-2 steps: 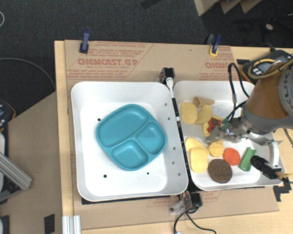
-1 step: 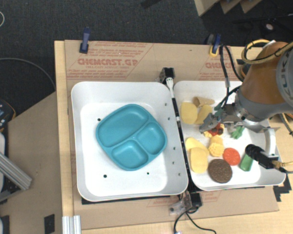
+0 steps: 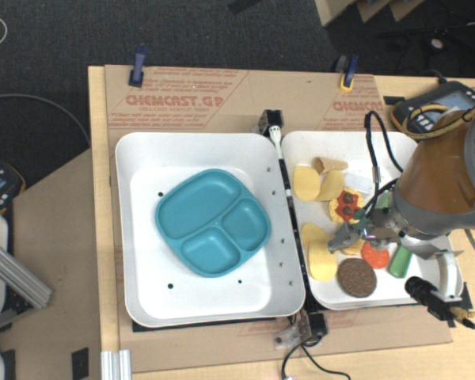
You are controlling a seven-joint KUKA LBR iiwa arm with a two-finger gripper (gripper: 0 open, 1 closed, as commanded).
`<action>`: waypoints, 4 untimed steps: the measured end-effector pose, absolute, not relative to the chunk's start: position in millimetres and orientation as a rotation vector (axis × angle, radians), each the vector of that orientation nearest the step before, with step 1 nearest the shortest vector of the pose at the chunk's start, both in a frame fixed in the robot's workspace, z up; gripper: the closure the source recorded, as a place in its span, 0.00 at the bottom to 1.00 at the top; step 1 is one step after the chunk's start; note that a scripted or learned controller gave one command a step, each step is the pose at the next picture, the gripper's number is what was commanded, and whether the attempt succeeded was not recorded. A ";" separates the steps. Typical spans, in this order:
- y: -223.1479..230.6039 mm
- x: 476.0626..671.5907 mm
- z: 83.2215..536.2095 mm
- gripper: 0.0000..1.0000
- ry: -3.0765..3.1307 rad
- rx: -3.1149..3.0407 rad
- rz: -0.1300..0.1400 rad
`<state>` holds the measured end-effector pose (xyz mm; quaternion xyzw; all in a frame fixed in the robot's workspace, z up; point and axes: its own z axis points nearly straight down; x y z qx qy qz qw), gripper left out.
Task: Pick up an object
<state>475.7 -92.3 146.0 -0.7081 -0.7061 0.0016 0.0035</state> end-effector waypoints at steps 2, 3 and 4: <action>-27.3 480.2 183.0 0.00 -2.226 -2.208 0.001; -32.6 481.1 194.8 1.00 -2.222 -2.221 -0.001; 14.0 481.1 350.7 1.00 -2.239 -2.220 -0.023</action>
